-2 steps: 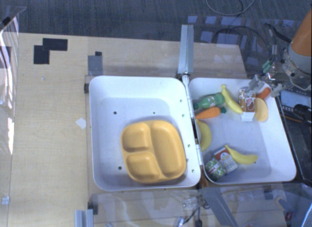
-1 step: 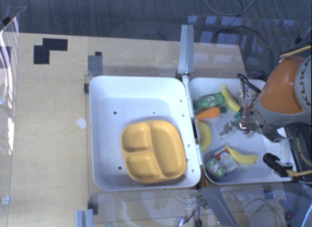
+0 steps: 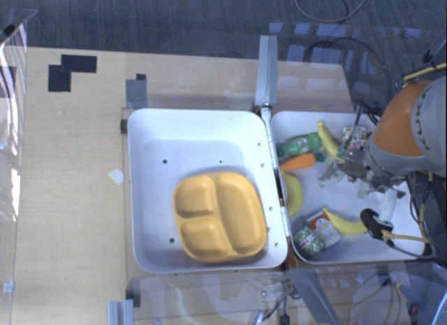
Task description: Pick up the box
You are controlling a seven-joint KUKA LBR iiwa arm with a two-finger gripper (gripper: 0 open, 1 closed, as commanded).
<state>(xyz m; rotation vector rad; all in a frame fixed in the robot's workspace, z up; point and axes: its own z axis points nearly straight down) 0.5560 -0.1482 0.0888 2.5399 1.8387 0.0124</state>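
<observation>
The box (image 3: 318, 233) is a small green and red carton lying at the front left of the right bin (image 3: 349, 255). A yellow banana (image 3: 346, 224) lies against its right side. My gripper (image 3: 343, 171) hangs over the middle of the right bin, behind the box and apart from it, below the arm's orange band (image 3: 394, 124). Nothing from the bin is seen lifted in the gripper.
The right bin also holds a green bottle (image 3: 302, 143), a carrot (image 3: 300, 163), a banana (image 3: 327, 140) at the back and another banana (image 3: 294, 194) by the left wall. A yellow divided plate (image 3: 220, 215) lies in the left bin (image 3: 150, 177). A black cable end (image 3: 375, 223) hangs near the front right.
</observation>
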